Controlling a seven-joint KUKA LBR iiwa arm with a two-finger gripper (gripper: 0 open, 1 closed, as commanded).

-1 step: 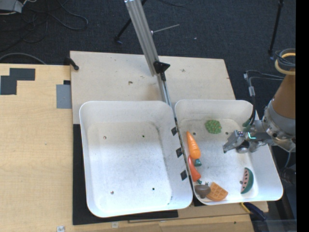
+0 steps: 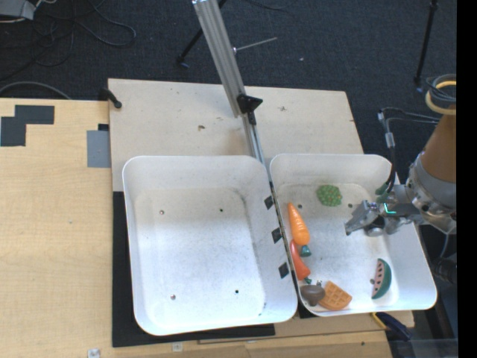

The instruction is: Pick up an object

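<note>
Tool (image 2: 363, 222) hovers by the right bin's (image 2: 406, 293) right edge, seemingly spread and gripping nothing, with the green ball (image 2: 329, 195) just up-left and 1 watermelon slice (image 2: 381, 278) toward the near-right corner.

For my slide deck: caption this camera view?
Gripper hovers in right white bin near green broccoli toy, orange carrot toy, watermelon slice.
</note>
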